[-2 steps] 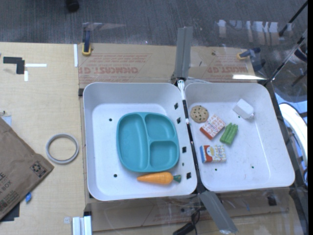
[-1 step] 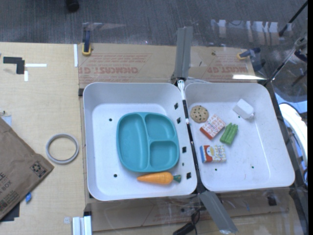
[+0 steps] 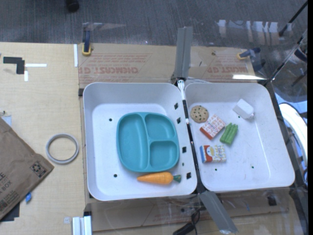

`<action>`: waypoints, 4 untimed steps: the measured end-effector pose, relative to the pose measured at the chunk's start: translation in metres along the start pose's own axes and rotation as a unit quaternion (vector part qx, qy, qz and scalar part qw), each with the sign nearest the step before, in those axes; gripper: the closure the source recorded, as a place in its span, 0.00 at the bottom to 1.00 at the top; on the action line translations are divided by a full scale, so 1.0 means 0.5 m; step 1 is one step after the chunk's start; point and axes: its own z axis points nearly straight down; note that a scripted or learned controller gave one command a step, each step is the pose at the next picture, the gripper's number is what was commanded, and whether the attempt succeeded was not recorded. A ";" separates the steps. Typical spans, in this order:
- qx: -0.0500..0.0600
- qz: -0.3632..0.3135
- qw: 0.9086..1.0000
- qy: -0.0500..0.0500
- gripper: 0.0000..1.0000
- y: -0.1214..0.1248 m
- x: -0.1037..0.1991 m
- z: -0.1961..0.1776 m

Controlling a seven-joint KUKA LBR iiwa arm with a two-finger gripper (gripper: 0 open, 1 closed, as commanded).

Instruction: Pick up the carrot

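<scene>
Cardboard box (image 3: pixel 17 173) cut off at left edge, carton (image 3: pixel 213 153) print unreadable

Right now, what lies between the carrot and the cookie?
In the camera view, the teal tray's lower right corner and the two bins' adjoining rims lie between the carrot and the cookie.

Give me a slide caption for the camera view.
Carrot lies beside the teal plate in the left bin.
</scene>
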 end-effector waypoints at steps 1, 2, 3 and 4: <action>0.001 0.011 1.000 0.000 1.00 -0.048 0.046 0.001; 0.000 0.030 1.000 0.000 1.00 -0.005 -0.014 0.000; 0.001 0.056 0.998 0.000 1.00 -0.010 0.008 0.001; 0.002 0.096 0.995 0.000 1.00 -0.042 0.028 0.001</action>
